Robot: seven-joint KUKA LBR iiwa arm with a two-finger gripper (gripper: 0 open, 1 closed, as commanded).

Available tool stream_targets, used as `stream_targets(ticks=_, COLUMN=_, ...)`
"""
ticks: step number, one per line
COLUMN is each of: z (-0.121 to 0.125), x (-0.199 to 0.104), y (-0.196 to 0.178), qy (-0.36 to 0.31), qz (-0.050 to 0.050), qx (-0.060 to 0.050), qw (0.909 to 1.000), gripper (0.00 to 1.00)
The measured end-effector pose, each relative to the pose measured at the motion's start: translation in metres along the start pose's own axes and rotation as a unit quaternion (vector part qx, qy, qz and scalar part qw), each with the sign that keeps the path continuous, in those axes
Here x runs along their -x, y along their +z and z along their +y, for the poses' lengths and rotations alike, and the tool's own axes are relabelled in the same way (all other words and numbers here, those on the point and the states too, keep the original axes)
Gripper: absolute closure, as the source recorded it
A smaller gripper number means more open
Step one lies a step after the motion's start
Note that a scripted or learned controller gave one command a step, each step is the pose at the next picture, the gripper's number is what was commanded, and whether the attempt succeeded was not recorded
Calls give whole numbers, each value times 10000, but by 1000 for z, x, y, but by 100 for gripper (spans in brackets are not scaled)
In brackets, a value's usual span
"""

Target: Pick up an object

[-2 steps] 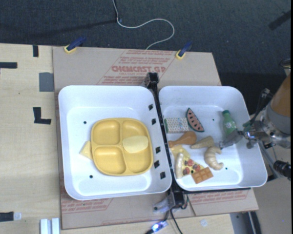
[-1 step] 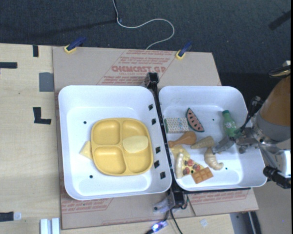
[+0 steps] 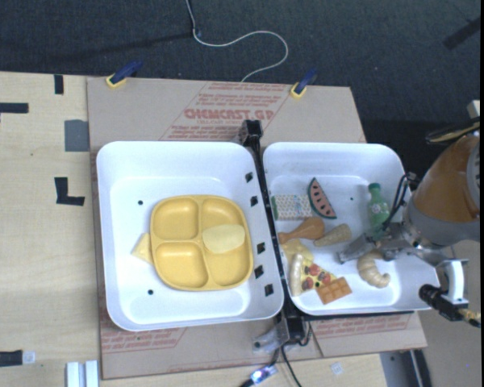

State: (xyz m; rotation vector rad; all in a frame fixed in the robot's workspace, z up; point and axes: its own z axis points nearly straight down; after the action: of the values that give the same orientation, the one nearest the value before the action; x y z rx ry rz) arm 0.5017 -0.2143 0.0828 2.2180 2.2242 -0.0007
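Observation:
The right bin [image 3: 339, 158] holds several toy foods: a watermelon slice [image 3: 321, 198], a green bottle [image 3: 377, 203], a speckled cracker [image 3: 288, 206], a drumstick [image 3: 302, 230], a tan bread piece [image 3: 333, 235], a croissant [image 3: 374, 270], a banana [image 3: 295, 274] and a pizza slice [image 3: 323, 284]. My gripper [image 3: 356, 251] is low in this bin, reaching in from the right. It sits just above the croissant and right of the bread piece. Nothing visibly sits in its grasp.
The left bin [image 3: 117, 216] carries a yellow divided plate [image 3: 185, 260] with a pale yellow slice [image 3: 224, 238] in one compartment. A yellow wedge [image 3: 139, 249] pokes out at the plate's left side. A divider with black clips [image 3: 262, 216] separates the bins.

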Motion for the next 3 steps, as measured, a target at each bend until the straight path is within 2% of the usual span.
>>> stream_targets(ticks=1, z=0, x=1, y=-13, qy=4, qz=-9, qx=8, qw=10000, gripper=100)
stream_targets(ticks=3, z=9, x=-8, y=-105, qy=7, qz=-1, qx=12, qw=10000, gripper=100)
